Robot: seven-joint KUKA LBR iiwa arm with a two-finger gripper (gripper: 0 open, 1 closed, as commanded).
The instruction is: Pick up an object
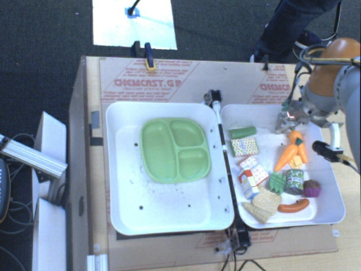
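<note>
The right bin (333,208) holds a scatter of toy food. A green cucumber (242,132) and a patterned packet (245,146) lie near its left wall. Two orange carrots (286,157) lie in the middle, the smaller one (299,141) just below my gripper (286,119). My gripper hangs low over the bin's back right part, above the carrots, and nothing shows in its grasp. Further forward lie a small carton (252,174), a green leafy piece (276,183), a can (294,180), a purple plum (311,188), a sausage (293,206) and crackers (263,205).
The left bin (127,208) holds a green divided plate (175,150). A raised divider (223,151) runs between the two bins. The arm's orange and grey wrist (333,72) stands over the right bin's back right corner.
</note>
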